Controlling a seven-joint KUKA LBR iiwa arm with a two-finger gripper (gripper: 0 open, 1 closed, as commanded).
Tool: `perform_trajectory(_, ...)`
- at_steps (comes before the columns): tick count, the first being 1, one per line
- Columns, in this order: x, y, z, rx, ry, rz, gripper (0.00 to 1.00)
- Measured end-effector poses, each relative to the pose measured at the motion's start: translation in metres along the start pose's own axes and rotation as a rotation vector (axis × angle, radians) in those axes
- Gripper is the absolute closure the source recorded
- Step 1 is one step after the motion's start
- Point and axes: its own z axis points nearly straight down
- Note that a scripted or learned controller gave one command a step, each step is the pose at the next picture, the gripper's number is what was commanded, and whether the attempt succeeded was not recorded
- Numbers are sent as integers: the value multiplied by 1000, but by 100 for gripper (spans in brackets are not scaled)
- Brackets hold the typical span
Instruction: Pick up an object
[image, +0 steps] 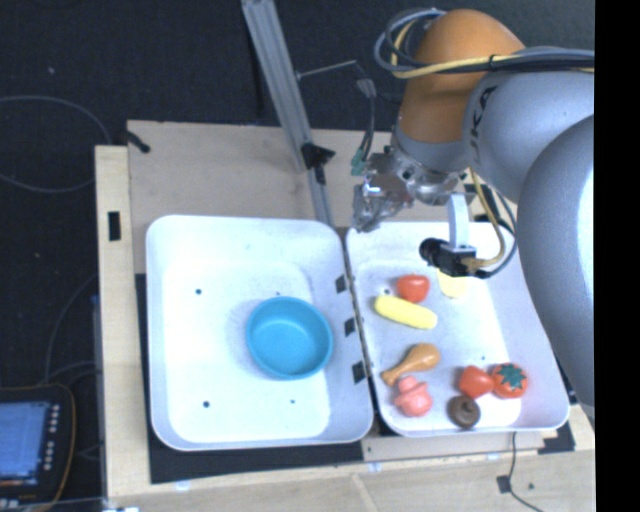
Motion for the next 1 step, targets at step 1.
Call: perform_trajectory(1, 62, -11, -5, 10, 0, -1, 100)
